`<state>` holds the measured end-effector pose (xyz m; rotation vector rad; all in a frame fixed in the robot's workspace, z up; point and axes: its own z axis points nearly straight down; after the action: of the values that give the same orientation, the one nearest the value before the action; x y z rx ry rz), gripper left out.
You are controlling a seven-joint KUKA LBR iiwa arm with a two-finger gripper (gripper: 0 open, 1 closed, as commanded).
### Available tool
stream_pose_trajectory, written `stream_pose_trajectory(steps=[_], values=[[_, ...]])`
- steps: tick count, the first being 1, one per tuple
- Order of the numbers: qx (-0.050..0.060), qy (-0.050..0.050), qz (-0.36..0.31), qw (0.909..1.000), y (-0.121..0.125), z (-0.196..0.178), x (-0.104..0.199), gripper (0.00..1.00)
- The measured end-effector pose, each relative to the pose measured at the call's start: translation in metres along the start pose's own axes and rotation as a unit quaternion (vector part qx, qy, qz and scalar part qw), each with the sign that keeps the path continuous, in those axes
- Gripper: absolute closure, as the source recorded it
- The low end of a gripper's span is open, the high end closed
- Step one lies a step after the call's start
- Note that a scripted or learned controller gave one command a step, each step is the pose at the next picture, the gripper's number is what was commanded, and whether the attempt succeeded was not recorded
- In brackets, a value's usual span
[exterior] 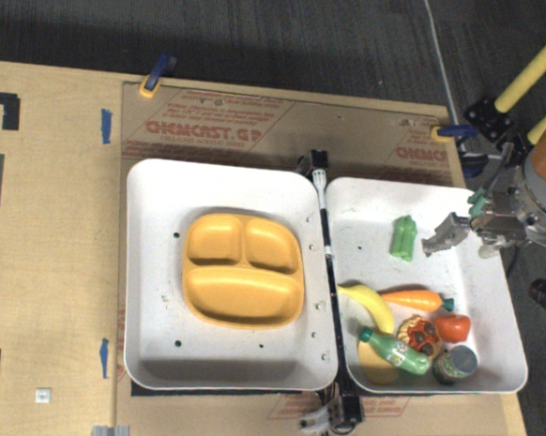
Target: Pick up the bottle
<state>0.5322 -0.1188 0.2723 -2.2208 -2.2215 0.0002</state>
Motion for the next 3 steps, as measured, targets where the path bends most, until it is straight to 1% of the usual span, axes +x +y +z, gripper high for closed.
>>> stream_pose_trajectory(steps=[1, 2, 3], values=[[0.001, 0.000, -0.003, 1.0000, 0.058, 0.091, 0.006, 0.00], [-0.002, 0.000, 0.043, 0.9991, 0.095, 0.186, -0.005, 0.00], [-0.004, -0.002, 0.043, 0.9991, 0.096, 0.175, -0.006, 1.00]])
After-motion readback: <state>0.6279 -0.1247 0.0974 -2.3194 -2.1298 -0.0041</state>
